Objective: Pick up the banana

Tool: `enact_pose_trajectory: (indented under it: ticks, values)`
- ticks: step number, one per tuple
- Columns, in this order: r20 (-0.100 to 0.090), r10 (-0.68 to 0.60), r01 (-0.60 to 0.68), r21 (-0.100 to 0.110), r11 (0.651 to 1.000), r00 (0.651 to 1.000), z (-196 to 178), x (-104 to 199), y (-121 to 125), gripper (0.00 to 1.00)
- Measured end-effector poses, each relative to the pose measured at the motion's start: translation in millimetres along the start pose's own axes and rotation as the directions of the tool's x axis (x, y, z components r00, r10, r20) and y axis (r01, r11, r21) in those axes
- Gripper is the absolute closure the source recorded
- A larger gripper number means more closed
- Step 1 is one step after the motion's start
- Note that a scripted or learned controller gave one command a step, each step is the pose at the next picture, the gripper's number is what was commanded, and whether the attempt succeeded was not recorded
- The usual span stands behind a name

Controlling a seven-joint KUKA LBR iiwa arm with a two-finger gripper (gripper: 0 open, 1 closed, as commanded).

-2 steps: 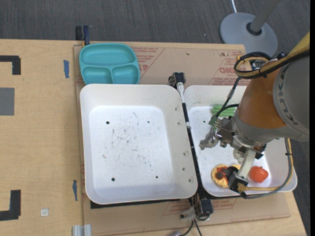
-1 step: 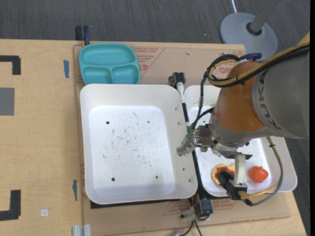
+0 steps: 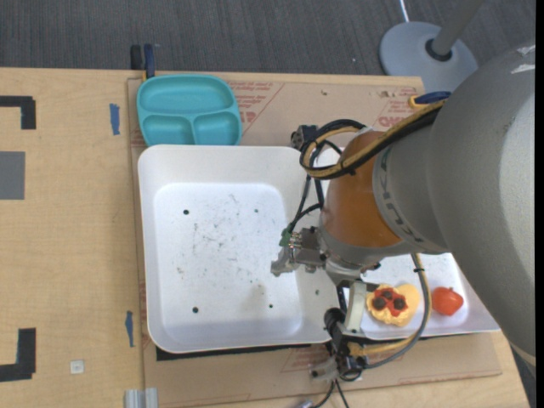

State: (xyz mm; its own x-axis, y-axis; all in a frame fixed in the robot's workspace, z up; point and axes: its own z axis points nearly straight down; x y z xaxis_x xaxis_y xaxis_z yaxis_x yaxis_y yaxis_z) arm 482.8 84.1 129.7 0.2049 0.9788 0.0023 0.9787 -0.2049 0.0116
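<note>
White bins (image 3: 170, 177) on bench; arm (image 3: 399, 194) covers the right bin.

Left of the claw (image 3: 285, 260), the left bin (image 3: 170, 228) floor lies open. Right of it, the arm (image 3: 408, 185) covers most of the right bin (image 3: 476, 313); a tart (image 3: 392, 303) and tomato (image 3: 447, 300) sit there.
</note>
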Motion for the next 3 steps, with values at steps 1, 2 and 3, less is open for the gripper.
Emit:
enact_pose_trajectory:
  ticks: [1,2,3]
  values:
    - [0.005,-0.157,0.157,0.008,0.988,0.988,2.8,2.9,-2.2,0.00]
    - [0.007,-0.189,0.189,0.010,0.982,0.982,3.4,4.1,-2.6,0.00]
    - [0.007,-0.231,0.231,0.013,0.973,0.973,3.4,3.8,-3.2,0.00]
